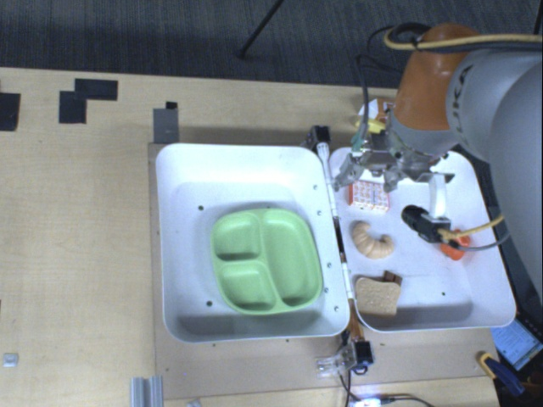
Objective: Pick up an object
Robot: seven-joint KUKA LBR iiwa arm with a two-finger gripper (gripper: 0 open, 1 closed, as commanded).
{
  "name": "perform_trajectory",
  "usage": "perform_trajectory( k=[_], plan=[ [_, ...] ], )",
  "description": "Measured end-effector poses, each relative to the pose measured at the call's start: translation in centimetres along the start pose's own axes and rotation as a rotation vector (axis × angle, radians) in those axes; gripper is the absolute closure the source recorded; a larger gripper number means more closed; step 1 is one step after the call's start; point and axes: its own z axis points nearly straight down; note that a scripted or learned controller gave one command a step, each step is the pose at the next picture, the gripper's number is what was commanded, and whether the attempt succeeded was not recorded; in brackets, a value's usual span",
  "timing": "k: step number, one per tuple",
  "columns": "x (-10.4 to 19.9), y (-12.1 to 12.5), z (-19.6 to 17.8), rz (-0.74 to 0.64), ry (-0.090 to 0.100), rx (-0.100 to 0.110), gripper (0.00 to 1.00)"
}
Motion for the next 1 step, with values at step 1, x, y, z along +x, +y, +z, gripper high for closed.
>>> perform_trajectory(
  k=[1],
  plan=[
    [-6.56,-7.49,9.84,0.002,-0.001,-0.002,0.0]
  ],
)
